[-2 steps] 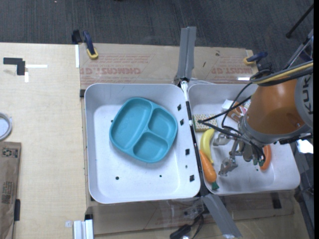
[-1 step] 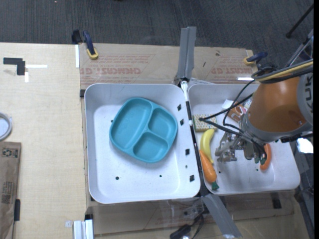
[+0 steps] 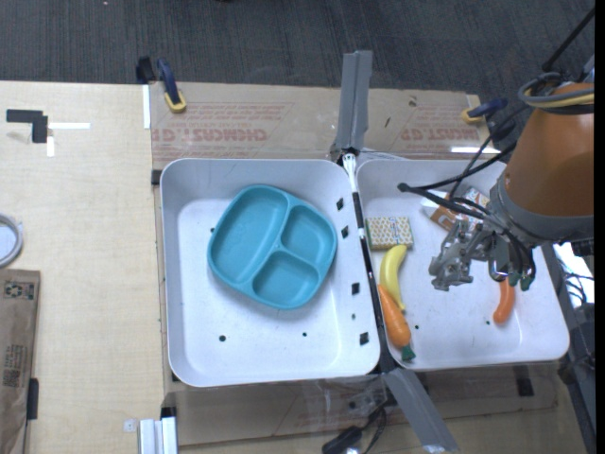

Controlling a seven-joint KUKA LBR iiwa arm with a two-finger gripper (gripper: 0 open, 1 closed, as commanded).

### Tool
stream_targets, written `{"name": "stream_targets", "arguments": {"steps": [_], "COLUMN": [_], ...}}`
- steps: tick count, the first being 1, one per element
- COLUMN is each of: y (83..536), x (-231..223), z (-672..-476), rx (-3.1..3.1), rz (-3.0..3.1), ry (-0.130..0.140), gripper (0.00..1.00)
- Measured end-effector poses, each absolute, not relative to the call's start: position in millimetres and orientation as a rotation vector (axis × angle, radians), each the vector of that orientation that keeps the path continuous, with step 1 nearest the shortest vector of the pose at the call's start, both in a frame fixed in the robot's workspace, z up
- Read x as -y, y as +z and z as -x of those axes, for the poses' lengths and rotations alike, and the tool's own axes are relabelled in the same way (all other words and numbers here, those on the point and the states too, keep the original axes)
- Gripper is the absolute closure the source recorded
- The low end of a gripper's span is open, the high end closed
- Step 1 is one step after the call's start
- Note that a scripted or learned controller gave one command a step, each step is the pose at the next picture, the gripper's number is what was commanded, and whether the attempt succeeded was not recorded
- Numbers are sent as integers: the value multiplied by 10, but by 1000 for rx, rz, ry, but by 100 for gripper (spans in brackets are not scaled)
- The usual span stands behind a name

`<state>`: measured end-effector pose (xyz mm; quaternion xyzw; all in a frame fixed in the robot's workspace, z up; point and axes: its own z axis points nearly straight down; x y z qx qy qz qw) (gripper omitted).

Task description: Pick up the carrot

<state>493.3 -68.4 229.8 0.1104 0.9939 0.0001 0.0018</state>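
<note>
Orange tapered carrot (image 3: 394,322) lies beside the yellow banana (image 3: 391,269); the metal gripper (image 3: 454,265) hangs nearby, grip unclear.

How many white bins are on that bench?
2. The left bin holds a blue plate; the right bin holds the carrot, a banana and other bits under the gripper.

dark carpet (image 3: 284,22), pale wooden bench (image 3: 76,253)
</note>
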Motion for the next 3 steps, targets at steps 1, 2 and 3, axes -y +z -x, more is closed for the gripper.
{"name": "stream_targets", "arguments": {"steps": [1, 2, 3], "y": [2639, 2455, 2455], "x": [436, 266, 268], "z": [-4791, -4789, -4789], "rx": [-3111, -3141, -3141], "rz": [-411, 10, 10], "ry": [0, 1, 1], "gripper": [100, 100, 0]}}
